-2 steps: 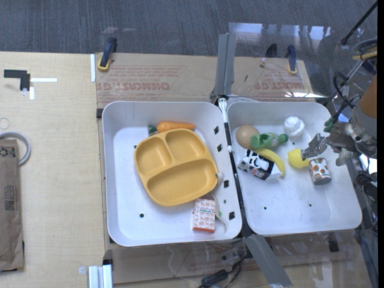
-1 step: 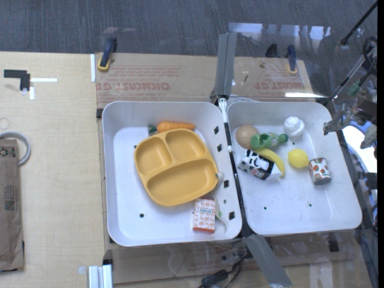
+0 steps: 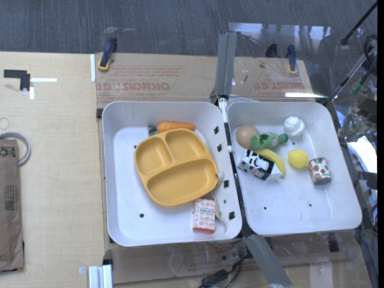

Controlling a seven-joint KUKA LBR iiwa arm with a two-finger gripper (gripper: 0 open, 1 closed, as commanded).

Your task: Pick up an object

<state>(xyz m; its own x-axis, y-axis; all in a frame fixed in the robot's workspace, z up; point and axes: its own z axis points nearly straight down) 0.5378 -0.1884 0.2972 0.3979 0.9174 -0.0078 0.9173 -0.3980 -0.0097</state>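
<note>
arm's out of frame, so can't tell the state of the jaws. it comes in from the right; nearest candidates are in the right bin (image 3: 336, 161): can (image 3: 320, 171) just beside lemon (image 3: 298, 158), banana (image 3: 273, 160) lying diagonal, long axis upper-left to lower-right.

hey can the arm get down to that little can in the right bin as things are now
Probably yes. The can lies near the right bin's right wall, apart from the lemon beside it, with nothing on top of it. The nearby wall could crowd one finger.
</note>
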